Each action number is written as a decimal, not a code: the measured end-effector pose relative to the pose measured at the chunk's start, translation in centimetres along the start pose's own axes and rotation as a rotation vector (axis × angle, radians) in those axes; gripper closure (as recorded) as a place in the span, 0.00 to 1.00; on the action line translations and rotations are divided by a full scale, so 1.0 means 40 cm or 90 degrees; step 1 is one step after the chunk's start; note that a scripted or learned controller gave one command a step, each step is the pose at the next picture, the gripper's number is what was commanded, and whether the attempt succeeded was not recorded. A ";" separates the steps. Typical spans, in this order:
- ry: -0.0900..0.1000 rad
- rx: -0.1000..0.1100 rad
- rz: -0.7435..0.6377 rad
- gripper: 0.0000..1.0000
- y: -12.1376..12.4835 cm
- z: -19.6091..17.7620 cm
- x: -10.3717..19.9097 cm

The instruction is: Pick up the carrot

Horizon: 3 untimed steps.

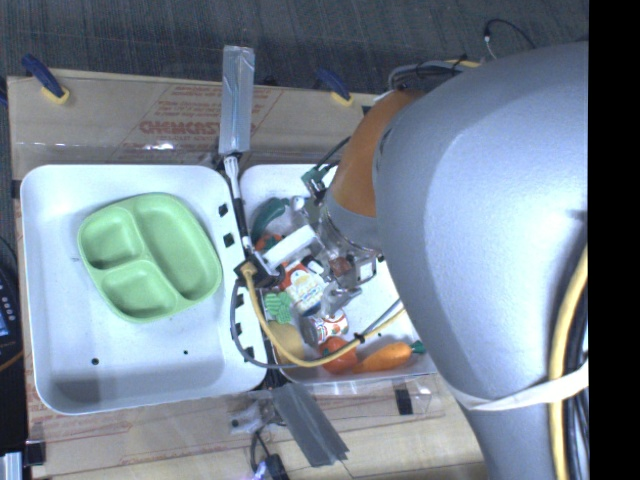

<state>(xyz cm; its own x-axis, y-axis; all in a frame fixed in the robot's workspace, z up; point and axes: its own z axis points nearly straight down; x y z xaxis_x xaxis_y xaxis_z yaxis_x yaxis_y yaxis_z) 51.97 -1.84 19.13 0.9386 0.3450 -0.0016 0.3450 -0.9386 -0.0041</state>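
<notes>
The carrot (388, 356) lies along the lower edge of the right bin (262, 180), lower centre of frame, among crowded items. The pincer (322, 290) hangs just above-left of it, presumably lining up; I cannot tell its state.

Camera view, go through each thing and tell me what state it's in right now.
Carrot: lying flat at the right bin's near edge, not gripped.
Green plate: right side up in the left bin, nothing in its compartments.
Gripper: low in the right bin, above the pile of toys.
Right bin: crowded.
</notes>
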 end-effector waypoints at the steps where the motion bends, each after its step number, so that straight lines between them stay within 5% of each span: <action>1: -0.002 0.000 0.001 0.00 0.180 0.002 0.046; 2: -0.003 0.001 0.008 0.00 0.167 0.178 -0.096; 3: 0.000 0.002 0.005 1.00 0.168 0.144 -0.092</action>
<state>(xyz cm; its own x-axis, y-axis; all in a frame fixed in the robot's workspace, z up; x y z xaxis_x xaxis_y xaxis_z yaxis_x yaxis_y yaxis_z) 50.82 -9.39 13.34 0.9414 0.3374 -0.0016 0.3374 -0.9414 -0.0066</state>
